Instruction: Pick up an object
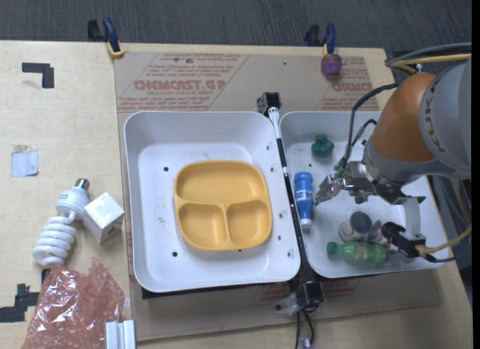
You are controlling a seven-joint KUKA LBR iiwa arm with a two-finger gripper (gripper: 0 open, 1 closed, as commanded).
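1. I see the arm (420, 126) reaching in from the right, its orange band above the right bin (296, 133).
2. The gripper (330, 188) hangs over the middle of that bin, pointing left toward the centre divider.
3. Its fingers look slightly parted, with nothing between them; I read the claw as narrow but not closed on anything.
4. A blue bottle (303, 197) lies along the right bin's left wall, just beside the fingertips but apart from them.
5. A green bottle (360, 251) lies on its side near the bin's front edge, below the gripper.
6. A small grey round thing (360, 224) sits just above the green bottle, partly under the wrist; I cannot tell what it is.
7. A small green cap-like piece (322, 146) sits near the bin's back wall.
8. The left bin (142, 190) holds a yellow tray (222, 205) with three compartments, lying flat in the middle.
9. On the bench left of the bins I see a spiral bulb (58, 231), a white cube (103, 216) touching it, and a crumpled pink bag (71, 306) at the front.
10. A purple thing (331, 63) sits on the board behind the right bin.
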